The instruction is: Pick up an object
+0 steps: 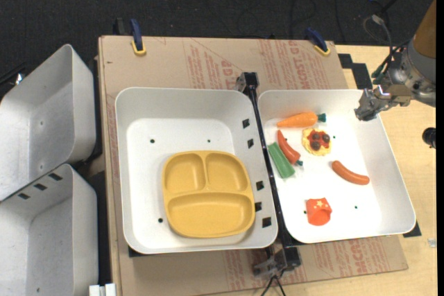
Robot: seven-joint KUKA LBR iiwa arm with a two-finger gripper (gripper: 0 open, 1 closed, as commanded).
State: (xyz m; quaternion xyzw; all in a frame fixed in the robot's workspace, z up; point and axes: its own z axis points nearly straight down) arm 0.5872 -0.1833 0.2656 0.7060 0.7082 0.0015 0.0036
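Fingers: dark two-finger gripper (368, 109) on the grey arm, poised at the upper right rim of the right-hand shallow white bin (388, 170); nothing lies between the fingers, and whether they stand wide or narrow cannot be told at this size and angle.

Nearest item: orange toy carrot with green stub (298, 120), lying to the gripper's left in the view and slightly lower, long axis running roughly left to right across the bin. Judged the most direct candidate; a grasp would close across its short width.

Next outward: small round yellow toy pizza with dark toppings (317, 142), just below the carrot, flat on the bin floor.

Then: brown toy sausage (350, 173), below the gripper toward the bin's middle, long axis slanting down to the right.

Then: red toy sausage (287, 147) and green flat bar (282, 161), side by side near the bin's left wall, both slanting down to the right.

Farthest in this bin: small orange-red toy block (318, 211), near the lower edge.

Adjoining: left-hand shallow white bin (139, 121), holding a yellow plastic divided tray (208, 194), well apart from the gripper.
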